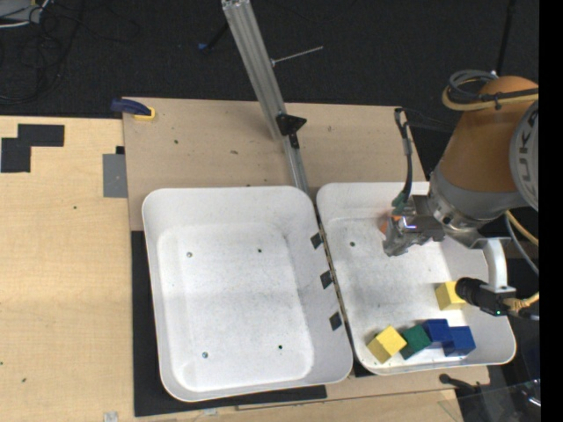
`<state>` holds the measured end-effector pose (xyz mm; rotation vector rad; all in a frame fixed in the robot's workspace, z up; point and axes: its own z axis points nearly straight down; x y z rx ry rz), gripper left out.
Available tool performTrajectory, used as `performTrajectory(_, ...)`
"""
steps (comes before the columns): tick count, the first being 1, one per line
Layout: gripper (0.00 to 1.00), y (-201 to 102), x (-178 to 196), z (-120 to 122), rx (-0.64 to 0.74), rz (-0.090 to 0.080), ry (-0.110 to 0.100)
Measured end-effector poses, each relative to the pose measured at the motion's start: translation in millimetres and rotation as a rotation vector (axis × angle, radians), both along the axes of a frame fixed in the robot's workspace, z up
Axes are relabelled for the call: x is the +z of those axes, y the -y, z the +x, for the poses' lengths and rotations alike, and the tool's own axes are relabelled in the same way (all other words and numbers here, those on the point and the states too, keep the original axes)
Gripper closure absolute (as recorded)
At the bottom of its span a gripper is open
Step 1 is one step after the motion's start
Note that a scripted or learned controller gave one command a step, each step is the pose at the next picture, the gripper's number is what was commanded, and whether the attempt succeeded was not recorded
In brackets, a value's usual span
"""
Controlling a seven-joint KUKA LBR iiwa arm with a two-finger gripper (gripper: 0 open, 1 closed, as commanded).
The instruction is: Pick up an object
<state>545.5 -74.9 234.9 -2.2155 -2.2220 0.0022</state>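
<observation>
1. Approach is underway: the grey two-finger gripper (pixel 398 236) is hanging over the right-hand shallow white bin (pixel 352 202), whether clenched or released I cannot tell.
2. Something small and orange (pixel 385 224), possibly an object, is sitting beside it.
3. Yellow cube (pixel 385 344), green block (pixel 416 338), blue blocks (pixel 447 337) and a second yellow cube (pixel 448 294) are lying near the bin's front, needing a descent.

Left bin (pixel 167 236): floor bare, open passage corner to corner. Right bin (pixel 343 202): centre and left edge free. Blocks crowd near edge and near right corner: yellow block (pixel 385 344), green block (pixel 415 338), blue blocks (pixel 450 336) packed touching, second yellow block (pixel 449 294) by right edge. Arm (pixel 479 170) overhangs far right corner, gripper (pixel 398 233) low over far half, small orange object (pixel 385 224) just beside it. Slanted aluminium rail (pixel 264 82) crosses far bench, foot at gap between bins. Black clips (pixel 324 279) line the divide.
</observation>
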Motion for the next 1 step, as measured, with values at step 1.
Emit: performTrajectory(1,1.00,-41.5,7.0,22.1,0.000,-0.001,0.002)
